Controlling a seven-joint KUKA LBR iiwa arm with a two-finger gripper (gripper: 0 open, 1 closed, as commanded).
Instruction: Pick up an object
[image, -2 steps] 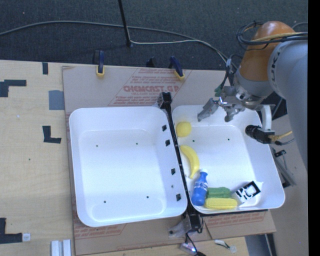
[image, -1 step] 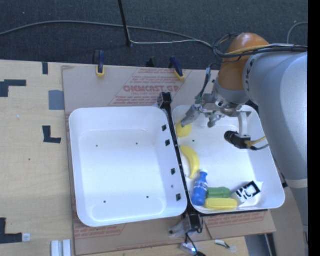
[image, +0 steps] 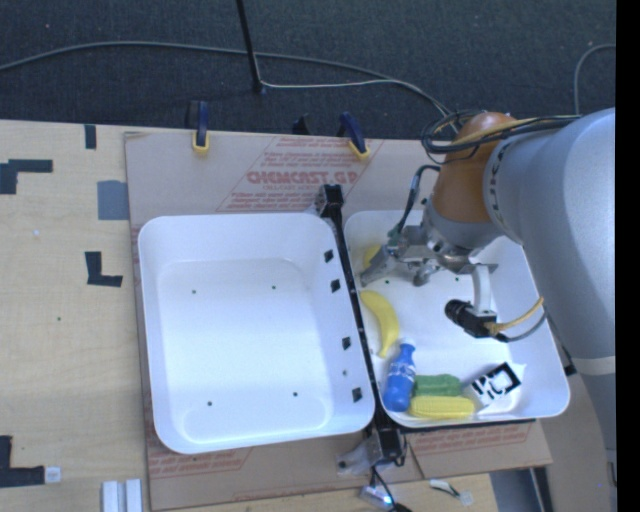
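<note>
Overhead, the wooden tabletop (image: 60, 330) bears two white bins (image: 160, 300), and the tool (image: 385, 262) hovers at the right bin's ten o'clock, its opening unclear.

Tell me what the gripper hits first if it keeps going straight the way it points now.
The gripper points down and left, so it would likely meet the right bin's floor near the dividing wall, just above the banana. Depth is hard to judge from this slanted view.
</note>
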